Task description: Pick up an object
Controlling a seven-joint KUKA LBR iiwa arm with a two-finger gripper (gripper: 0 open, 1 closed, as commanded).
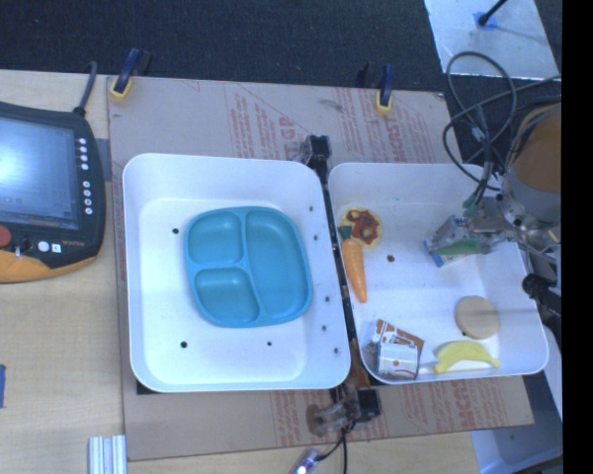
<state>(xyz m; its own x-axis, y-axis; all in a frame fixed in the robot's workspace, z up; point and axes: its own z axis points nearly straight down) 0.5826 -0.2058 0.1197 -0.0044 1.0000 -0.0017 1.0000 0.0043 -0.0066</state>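
The end effector (pixel 455 243) hangs over the right bin (pixel 415 181), toward its far right side; whether it is spread or closed, or has anything in it, cannot be told from here.

Using the carrot (pixel 354 268) as the landmark: it lies against that bin's left wall, with a round toy (pixel 363 225) just beyond it. A small carton (pixel 396 351) sits nearer the camera, a banana (pixel 465 355) to its right, and a tan disc (pixel 476 316) just above the banana.

The carrot looks light, stiff and smooth; a grip across its thick middle seems safest, though the wall crowds it.
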